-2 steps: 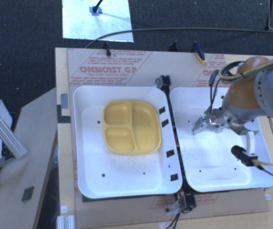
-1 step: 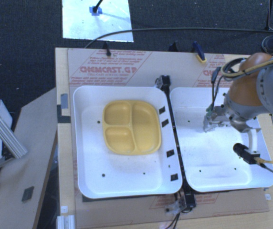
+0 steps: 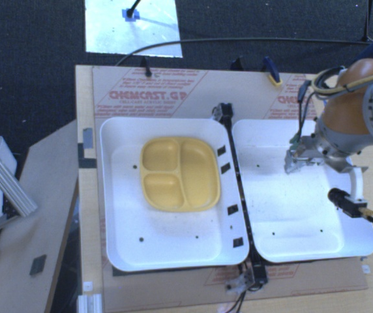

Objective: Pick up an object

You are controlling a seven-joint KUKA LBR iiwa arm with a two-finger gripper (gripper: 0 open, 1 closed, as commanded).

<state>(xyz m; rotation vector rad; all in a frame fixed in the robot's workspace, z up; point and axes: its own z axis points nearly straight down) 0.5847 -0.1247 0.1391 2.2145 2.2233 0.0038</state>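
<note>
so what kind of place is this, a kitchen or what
Most likely a robot lab test bench, not a kitchen: two white bins clamped on a protective-film-covered board, a cabled KUKA arm, and one yellow divided plate as a test object.

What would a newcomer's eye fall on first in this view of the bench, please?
Probably the yellow plastic divided plate, lying flat in the left shallow white bin. Next, the grey arm with its orange band reaching in from the right, its two-finger gripper low over the right white bin.
</note>
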